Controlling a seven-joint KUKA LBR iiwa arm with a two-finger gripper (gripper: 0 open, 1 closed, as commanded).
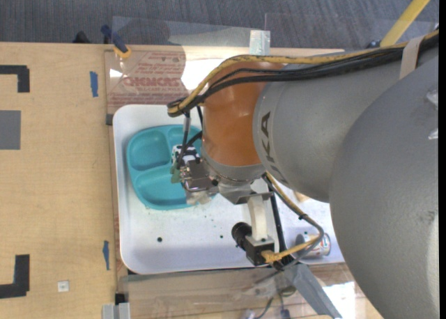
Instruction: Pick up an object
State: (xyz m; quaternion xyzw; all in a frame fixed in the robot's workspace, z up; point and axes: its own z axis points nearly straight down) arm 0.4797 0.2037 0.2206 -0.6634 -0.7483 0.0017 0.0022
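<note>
We see teal divided tray (155,166) in white bin (174,251), left side. Arm (293,136) hides hand; state: we cannot tell. Risk: shallow tray rim slips, or tray slides on contact.

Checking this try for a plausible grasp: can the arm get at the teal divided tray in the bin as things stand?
Probably yes. The arm hangs right over the white bin, its wrist at the teal tray's right edge, with nothing else lying between them.

One fixed camera looks steeply down, close above the white bin (139,241).
</note>
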